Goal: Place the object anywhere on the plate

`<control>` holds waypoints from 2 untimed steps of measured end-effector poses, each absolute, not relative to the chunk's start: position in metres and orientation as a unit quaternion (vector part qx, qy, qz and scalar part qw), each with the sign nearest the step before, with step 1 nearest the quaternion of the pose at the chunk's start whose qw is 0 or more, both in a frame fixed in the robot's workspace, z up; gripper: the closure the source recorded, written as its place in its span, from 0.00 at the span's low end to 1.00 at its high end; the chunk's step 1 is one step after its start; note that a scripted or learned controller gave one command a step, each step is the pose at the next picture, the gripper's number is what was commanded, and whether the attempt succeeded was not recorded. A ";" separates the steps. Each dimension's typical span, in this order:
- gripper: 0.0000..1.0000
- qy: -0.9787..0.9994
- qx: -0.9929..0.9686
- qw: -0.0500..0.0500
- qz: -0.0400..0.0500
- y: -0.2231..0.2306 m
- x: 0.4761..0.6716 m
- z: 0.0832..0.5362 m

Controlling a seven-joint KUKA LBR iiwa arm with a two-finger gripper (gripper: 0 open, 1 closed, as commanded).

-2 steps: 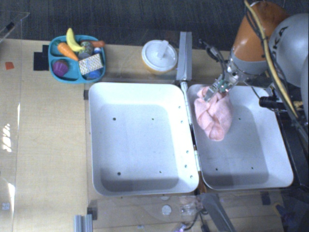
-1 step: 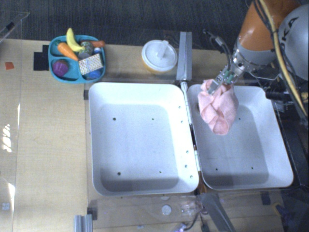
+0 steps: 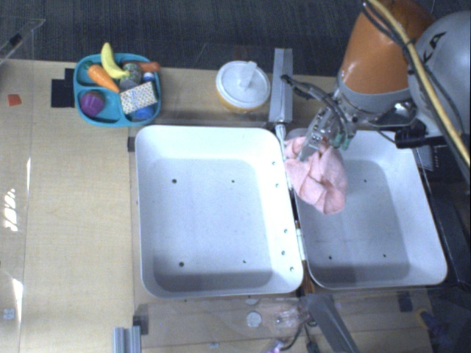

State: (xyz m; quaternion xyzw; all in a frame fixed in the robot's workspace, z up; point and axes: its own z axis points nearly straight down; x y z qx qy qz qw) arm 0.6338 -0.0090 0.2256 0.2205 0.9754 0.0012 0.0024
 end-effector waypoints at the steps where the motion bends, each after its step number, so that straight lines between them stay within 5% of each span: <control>1: 1.00 1.000 0.021 0.003 0.001 0.048 0.614 0.231; 2: 1.00 1.000 -0.003 0.002 0.001 0.105 0.592 0.232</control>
